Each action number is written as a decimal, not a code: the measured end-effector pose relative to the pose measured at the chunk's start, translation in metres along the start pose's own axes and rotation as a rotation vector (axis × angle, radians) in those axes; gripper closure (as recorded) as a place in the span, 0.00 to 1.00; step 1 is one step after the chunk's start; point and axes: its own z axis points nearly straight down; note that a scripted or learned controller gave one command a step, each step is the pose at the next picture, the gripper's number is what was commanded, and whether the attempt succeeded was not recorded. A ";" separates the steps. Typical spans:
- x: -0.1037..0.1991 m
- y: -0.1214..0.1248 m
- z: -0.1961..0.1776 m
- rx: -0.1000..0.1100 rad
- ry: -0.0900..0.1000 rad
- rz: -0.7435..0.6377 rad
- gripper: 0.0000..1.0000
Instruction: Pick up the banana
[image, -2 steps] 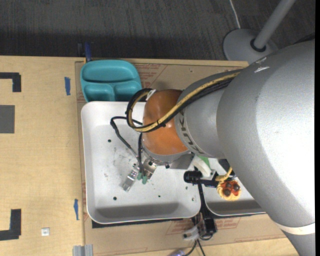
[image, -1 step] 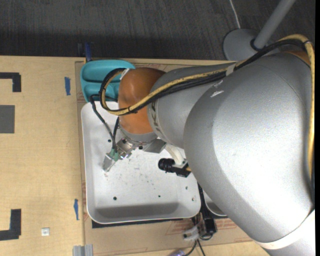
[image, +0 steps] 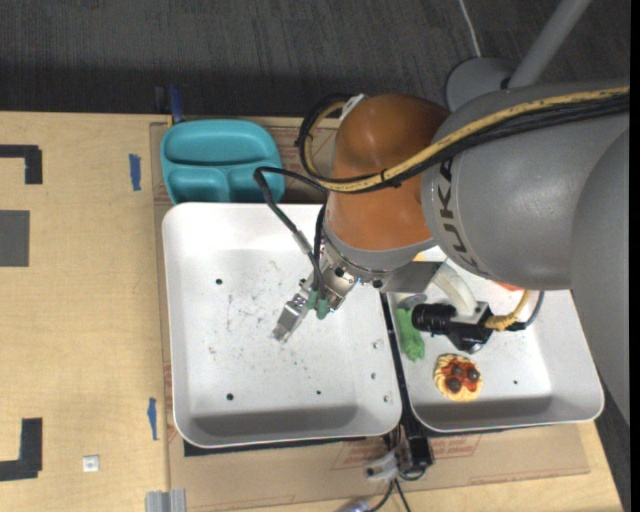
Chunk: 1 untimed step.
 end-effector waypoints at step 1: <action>0.061 0.002 0.084 0.002 0.002 -0.095 0.00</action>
